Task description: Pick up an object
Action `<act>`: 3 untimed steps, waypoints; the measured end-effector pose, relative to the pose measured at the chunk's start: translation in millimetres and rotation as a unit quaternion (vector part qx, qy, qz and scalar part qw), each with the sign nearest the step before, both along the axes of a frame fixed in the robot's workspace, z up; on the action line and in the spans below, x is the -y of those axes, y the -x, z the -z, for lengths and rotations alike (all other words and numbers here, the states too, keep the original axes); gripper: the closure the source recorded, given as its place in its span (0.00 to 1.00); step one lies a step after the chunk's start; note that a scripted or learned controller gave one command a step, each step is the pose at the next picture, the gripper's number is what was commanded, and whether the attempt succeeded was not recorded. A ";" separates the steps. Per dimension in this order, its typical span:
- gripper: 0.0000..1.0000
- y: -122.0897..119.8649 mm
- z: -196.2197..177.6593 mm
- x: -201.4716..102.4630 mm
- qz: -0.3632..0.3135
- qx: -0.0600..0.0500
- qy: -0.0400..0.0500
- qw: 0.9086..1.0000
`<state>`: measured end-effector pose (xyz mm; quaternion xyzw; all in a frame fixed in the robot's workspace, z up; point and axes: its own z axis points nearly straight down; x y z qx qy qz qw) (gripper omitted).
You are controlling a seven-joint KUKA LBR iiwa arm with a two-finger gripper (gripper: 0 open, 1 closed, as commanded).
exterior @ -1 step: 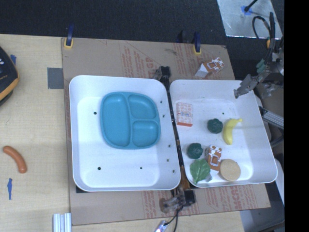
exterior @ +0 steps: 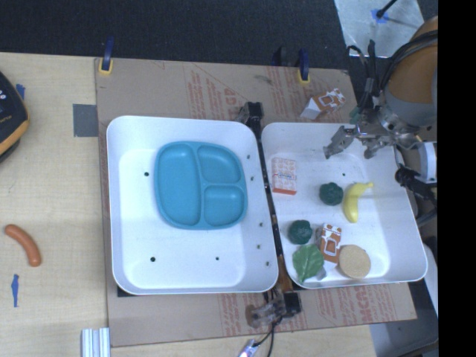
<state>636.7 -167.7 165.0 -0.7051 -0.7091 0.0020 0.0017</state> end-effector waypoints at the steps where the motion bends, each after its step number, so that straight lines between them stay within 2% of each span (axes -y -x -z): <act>1: 0.00 37.0 69.1 -1.2 0.000 0.000 0.000 1.000; 2: 1.00 36.5 58.1 0.0 -0.001 0.000 0.001 1.000; 3: 0.00 36.6 58.2 0.0 -0.001 0.000 0.001 1.000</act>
